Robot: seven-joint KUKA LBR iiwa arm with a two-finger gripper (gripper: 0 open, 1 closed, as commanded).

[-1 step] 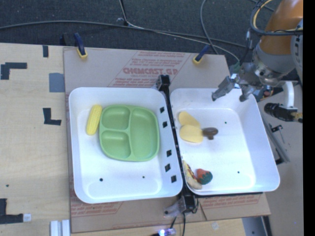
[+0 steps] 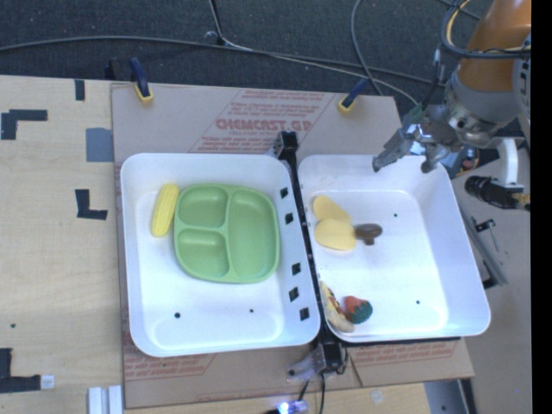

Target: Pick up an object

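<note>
My gripper [image 2: 404, 160] hangs over the far edge of the right bin [image 2: 448, 231], fingers spread open with nothing between them. Below it in that bin lie two yellow pieces [image 2: 333, 224] close to the divider, with a small brown mushroom-shaped toy [image 2: 369, 232] touching their right side. At the bin's near left corner sits a red and teal toy [image 2: 356, 309] against a pale banana-like piece [image 2: 335, 313]. All of these lie well apart from the gripper.
The left bin [image 2: 147, 317] holds a green divided plate [image 2: 227, 233] and a yellow corn cob [image 2: 164, 210] at the plate's left. Black clips line the divider [image 2: 295, 222] between the bins. Cables trail behind the bench.
</note>
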